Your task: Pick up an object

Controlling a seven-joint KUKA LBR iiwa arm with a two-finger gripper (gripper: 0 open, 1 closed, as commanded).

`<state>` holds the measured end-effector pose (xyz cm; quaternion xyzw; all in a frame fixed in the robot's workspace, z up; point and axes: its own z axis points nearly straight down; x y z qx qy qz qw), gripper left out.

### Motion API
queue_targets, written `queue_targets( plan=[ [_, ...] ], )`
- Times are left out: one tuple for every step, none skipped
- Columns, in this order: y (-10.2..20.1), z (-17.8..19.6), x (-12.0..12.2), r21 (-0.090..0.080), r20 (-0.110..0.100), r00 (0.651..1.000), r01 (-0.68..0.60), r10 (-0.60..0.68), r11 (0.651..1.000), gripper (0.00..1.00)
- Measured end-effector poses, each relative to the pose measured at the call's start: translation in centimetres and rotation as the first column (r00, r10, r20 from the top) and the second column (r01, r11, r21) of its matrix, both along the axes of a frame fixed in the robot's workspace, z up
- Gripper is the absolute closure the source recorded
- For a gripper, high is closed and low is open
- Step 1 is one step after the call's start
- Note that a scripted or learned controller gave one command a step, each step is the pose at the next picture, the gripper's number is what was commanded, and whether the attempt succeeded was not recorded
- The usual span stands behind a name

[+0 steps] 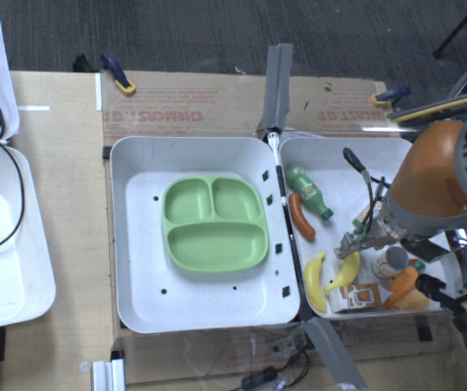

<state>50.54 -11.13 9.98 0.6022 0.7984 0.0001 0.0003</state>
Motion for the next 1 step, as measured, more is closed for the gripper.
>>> queue_targets(
  plan=[
    [7.31, 11.95, 0.36, -0.001, -0.002, 1.0, 0.032, -0.032, 1.0, 1.0]
  ],
)
